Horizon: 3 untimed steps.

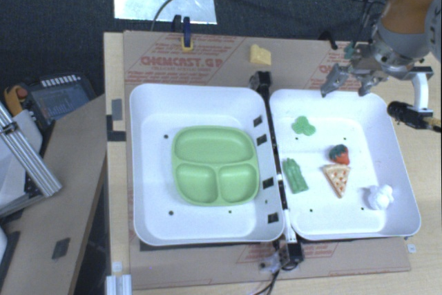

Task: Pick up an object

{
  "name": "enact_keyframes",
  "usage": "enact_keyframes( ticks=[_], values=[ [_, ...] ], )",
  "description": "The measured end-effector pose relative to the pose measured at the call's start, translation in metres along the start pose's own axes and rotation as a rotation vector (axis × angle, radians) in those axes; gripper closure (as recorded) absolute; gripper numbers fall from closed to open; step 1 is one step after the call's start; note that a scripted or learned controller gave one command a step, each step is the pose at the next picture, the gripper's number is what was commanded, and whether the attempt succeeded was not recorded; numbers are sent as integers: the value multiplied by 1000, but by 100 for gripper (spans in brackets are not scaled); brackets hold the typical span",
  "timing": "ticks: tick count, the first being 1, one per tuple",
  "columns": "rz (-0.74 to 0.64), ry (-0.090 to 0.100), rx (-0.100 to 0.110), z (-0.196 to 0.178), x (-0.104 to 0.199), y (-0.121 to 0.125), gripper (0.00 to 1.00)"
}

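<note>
Two-finger gripper point(350, 84) hangs over the far rim of the right white bin point(400, 169), fingers spread apart, nothing between them. Nearest candidate, a flat green leaf-shaped piece point(302, 126), lies nearer and left of it, on the bin floor.

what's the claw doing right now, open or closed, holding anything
Claw: open, holding nothing, above the far rim of the right bin.

Even, bright overhead light — soft shadows, slightly grainy, mildly blurred.
</note>
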<state>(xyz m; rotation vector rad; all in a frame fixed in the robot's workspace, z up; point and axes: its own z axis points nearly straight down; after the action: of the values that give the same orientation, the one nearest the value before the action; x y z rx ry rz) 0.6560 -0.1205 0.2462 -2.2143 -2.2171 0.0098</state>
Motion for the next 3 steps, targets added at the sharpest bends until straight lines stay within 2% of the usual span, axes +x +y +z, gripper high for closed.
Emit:
enact_keyframes(
  ticks=[1, 3],
  values=[
    [-2, -2, -12, -8, 0, 2, 0],
    [0, -2, -9, 114, -5, 0, 0]
  ],
)
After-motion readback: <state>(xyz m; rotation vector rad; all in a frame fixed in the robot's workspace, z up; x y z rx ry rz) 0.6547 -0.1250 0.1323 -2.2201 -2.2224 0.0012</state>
